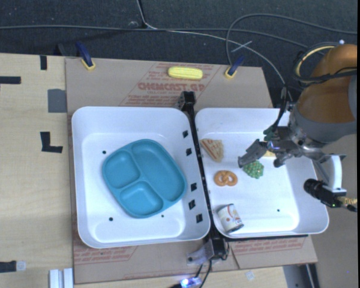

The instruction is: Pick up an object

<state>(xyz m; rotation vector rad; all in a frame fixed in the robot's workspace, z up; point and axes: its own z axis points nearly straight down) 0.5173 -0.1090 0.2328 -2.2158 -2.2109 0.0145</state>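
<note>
My gripper point(263, 159) hangs over the middle of the right bin point(288, 221), open, with its two dark fingers spread apart. A small green broccoli piece point(254, 170) lies on the bin floor just below the left finger, not between the fingers. Left of it lie a brown pretzel point(225, 177) and a tan wedge-shaped slice point(213, 149). A small tin can point(230, 217) lies on its side near the bin's front left corner.
The left bin point(90, 221) holds a blue divided plate point(144, 177). A yellow corn cob point(185, 72) lies on the cardboard behind the bins. Black clips line the divider between the bins point(195, 161). Cables run across the dark back.
</note>
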